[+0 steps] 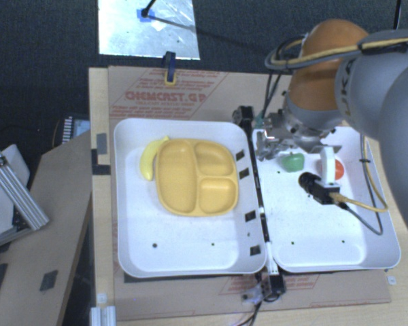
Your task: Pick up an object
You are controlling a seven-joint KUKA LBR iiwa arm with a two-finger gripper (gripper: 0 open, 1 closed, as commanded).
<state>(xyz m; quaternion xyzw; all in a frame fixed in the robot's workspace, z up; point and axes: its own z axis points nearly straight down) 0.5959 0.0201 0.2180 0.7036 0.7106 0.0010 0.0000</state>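
My gripper point(266, 143) hangs under the orange-banded wrist at the far left of the right bin point(326, 246), close to the divider between the bins. A small green fruit-like object point(292, 160) lies just to its right on the bin floor, apart from it. Farther right lies a white and red-orange object point(330, 166). In the left bin point(183, 253) a yellow divided plate point(194, 176) rests with a yellow banana point(148, 159) against its left side.
A black cylinder on a yellow cable point(316, 187) hangs over the middle of the right bin. The arm's grey body covers the bin's far right corner. Black clips run along the divider point(255, 202). A cardboard sheet point(166, 95) lies beneath both bins.
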